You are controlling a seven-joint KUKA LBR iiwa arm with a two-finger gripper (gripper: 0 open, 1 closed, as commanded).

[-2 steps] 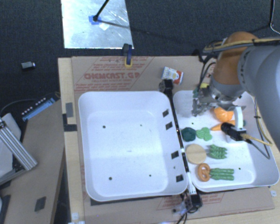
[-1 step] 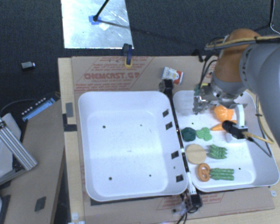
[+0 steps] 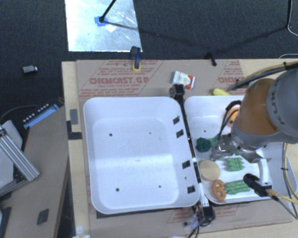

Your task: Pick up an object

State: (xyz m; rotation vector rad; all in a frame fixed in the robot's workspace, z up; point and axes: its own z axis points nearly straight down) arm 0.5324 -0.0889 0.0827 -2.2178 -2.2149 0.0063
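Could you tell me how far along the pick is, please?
Done: the arm has reached over the right bin. In hand: the gripper sits low beside the dark green item. Left: nothing visibly grasped or lifted; the tan disc and pretzel lie untouched.

Arm reaching in over the right bin

The big grey arm [image 3: 283, 109] with its orange band comes from the right and bends down, its gripper [image 3: 221, 149] low over the right bin [image 3: 203, 108].

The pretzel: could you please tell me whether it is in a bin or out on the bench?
In. The pretzel lies on the right bin's floor, near its front-left corner.
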